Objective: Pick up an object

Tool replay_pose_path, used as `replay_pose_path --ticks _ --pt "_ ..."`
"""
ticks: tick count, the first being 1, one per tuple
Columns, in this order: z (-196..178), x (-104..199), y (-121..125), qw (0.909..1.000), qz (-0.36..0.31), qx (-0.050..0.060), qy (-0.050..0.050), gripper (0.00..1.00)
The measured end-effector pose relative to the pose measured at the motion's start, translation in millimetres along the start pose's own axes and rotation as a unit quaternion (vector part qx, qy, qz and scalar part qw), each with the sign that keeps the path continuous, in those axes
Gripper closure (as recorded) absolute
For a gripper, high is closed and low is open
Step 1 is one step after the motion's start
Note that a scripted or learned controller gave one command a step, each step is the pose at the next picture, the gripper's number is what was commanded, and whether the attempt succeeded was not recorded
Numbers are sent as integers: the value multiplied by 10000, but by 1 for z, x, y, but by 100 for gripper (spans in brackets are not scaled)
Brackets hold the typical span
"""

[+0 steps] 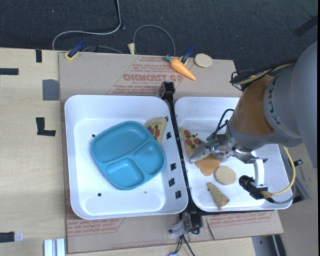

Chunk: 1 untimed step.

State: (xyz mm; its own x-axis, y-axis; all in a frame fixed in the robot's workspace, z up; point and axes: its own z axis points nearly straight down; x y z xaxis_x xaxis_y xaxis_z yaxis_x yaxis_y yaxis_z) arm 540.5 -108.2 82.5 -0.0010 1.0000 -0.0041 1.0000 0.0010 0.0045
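Observation:
In the right bin [198, 106] lie a pizza slice [190, 139], an orange flat piece [207, 166], a pale round cookie [225, 175] and a brown wedge [218, 194]. My gripper [209, 149] is low in this bin, between the pizza slice and the orange piece, its fingers pointing left. The grey arm with its orange band [252, 111] covers the bin's right half. Nothing shows between the fingers.
The left bin [80, 116] holds a blue divided plate [128, 154] and another pizza slice [157, 127] by the divider. Behind the bins, a toy carrot [182, 68] and a pale disc [204, 61] lie on the cardboard. Cables [117, 25] loop at the back.

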Motion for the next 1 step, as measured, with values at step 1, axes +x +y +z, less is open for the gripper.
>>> replay_pose_path --ticks 1 --pt "-5 -3 -19 10000 -2 -33 3 0"
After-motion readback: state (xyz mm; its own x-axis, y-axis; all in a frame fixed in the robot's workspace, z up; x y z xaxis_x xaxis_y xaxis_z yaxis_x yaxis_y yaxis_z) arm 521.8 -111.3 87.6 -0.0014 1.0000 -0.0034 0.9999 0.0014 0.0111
